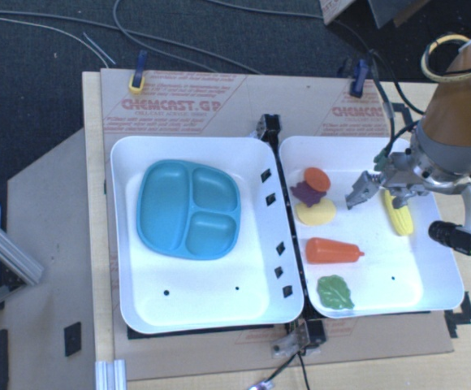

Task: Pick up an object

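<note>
The right bin (430,287) holds several toy foods. An orange piece (317,179), a purple piece (305,192) and a yellow piece (316,212) cluster near its left wall. In front of them lies an orange carrot (333,251), and a green leafy piece (334,292) sits close to the front wall. A yellow corn cob (400,216) lies toward the right. My gripper (379,193) hangs over the bin's middle, just left of the corn. It is open, with one finger pointing toward the yellow piece and nothing between the fingers.
A blue divided plate (189,210) lies in the left bin (199,299). A black divider (283,218) runs between the bins. Cables and a black fitting (455,236) hang by the arm at the right edge.
</note>
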Controlling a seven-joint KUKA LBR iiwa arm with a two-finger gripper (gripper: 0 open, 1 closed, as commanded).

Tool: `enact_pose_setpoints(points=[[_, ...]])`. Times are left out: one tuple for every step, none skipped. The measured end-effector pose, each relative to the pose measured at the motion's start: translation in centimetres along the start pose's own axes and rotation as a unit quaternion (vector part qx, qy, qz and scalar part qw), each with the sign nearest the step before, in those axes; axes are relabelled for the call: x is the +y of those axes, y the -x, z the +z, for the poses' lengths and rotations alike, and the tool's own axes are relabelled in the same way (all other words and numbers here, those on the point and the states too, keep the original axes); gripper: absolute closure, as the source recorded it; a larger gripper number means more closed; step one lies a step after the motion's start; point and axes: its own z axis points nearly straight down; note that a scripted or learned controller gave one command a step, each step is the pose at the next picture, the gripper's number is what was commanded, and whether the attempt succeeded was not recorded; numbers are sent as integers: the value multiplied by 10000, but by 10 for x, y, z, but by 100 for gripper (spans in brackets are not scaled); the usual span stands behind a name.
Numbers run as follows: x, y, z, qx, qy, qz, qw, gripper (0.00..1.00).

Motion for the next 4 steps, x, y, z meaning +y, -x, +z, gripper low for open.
enact_pose_setpoints(points=[[3, 0, -7, -10, 69, -16, 10000, 0], [-5, 1, 39, -5, 42, -9, 10000, 0], [-2, 4, 102, -3, 37, -10, 10000, 0], [-2, 4, 126, -7, 55, -14, 10000, 0]])
